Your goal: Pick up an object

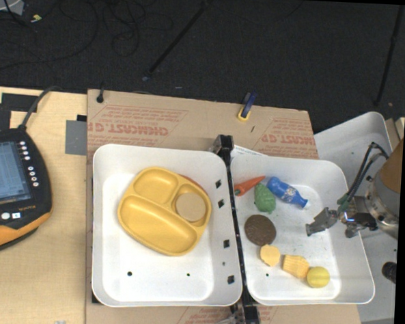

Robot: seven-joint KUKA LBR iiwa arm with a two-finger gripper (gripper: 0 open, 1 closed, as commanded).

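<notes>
Hovering at the frame's right edge over the right white bin (349, 283), the gripper (332, 222), jaw state unclear, is risking closing beside the small yellow ball (318, 276).

Both bins, left (107, 268) and right (349, 283), look like smooth white plastic with a slight sheen. Yellow divided plate (160, 210) in the left one: glossy moulded plastic. Round tan disc (191, 206) on it looks matt. In the right bin, brown disc (260, 230) is dull and a bit rough, green lump (264, 198) matt and bumpy, blue bottle (286, 192) shiny plastic, yellow ball (318, 276) smooth. Under the bins, cardboard sheet (191, 126), matt, printed. Bench (37, 285) looks like pale wood. My gripper (329, 222) reads as dull grey metal.
</notes>
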